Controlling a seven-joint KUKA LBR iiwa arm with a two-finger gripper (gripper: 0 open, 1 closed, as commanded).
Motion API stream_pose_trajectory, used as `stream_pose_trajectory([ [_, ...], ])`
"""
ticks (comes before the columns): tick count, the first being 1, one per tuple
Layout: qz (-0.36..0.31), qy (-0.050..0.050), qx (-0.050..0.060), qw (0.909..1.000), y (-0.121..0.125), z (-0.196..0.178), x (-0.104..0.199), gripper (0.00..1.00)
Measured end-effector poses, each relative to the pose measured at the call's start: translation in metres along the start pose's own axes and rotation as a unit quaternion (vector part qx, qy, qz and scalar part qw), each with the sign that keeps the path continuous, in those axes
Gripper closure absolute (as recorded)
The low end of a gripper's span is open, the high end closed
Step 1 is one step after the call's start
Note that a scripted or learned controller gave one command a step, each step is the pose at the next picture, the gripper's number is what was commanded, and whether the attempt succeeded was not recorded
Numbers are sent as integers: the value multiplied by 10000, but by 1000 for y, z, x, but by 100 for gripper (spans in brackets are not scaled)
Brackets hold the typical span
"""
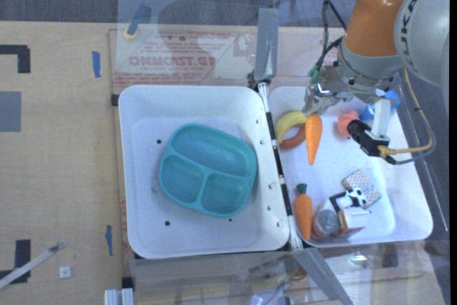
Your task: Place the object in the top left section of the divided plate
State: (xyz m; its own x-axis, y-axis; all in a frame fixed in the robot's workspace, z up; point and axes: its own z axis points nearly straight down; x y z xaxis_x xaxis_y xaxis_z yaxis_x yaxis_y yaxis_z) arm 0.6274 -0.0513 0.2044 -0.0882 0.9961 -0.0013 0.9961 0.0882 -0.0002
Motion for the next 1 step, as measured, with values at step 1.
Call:
stream_pose_trajectory([
  [1, -2132, 11, 0, 9770, -56, 20, 43, 100],
])
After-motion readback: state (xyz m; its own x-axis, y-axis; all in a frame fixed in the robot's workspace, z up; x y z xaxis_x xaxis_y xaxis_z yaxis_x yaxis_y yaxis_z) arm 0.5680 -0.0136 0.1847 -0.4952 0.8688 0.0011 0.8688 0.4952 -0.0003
